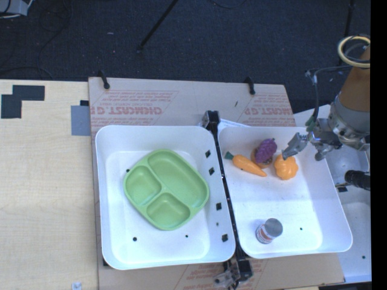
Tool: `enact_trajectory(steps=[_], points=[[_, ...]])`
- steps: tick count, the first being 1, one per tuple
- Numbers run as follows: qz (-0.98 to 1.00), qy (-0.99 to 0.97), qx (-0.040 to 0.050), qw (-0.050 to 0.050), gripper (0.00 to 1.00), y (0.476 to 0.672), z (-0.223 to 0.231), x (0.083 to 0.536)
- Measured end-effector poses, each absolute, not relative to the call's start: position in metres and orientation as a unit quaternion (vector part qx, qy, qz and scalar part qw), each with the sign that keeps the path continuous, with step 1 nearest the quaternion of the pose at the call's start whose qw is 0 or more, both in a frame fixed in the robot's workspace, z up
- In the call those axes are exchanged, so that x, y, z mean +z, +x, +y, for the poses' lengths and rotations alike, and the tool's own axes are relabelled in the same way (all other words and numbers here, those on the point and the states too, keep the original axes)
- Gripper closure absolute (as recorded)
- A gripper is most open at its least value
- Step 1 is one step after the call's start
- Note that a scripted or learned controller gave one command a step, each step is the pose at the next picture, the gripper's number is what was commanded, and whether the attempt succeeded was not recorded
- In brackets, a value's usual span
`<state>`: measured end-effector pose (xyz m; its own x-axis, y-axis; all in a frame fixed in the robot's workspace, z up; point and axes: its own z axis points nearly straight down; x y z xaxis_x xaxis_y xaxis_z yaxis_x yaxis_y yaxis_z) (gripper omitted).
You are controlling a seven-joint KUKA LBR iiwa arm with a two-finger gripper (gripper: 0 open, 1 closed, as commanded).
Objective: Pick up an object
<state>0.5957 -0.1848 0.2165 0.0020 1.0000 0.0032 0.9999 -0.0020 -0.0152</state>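
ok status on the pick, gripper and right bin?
Gripper low at right bin's far side, beside orange fruit, nothing visibly held. Carrot and purple toy crowd that fruit. Can sits apart near the front.

A robot lab, set up for grasping trials. Two white bins (106, 162) sit side by side on printed cardboard (157, 104) atop a pale wood bench (42, 180), mid-frame. Along the top of the frame, dark carpet (242, 35) with loose cables (18, 5) and a stand leg. Toy food (265, 159) and a green tray (166, 189) lie in the bins; the arm (354, 101) stands at right.
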Motion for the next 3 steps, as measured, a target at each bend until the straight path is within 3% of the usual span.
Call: enact_trajectory(steps=[1,2,3], points=[[-0.707,-0.707,0.0006,0.001,0.0,0.598,-0.185,0.224],[-0.707,-0.707,0.002,0.003,0.0,0.587,-0.185,0.172],[-0.708,-0.706,0.0015,0.003,0.0,0.589,-0.175,0.12]])
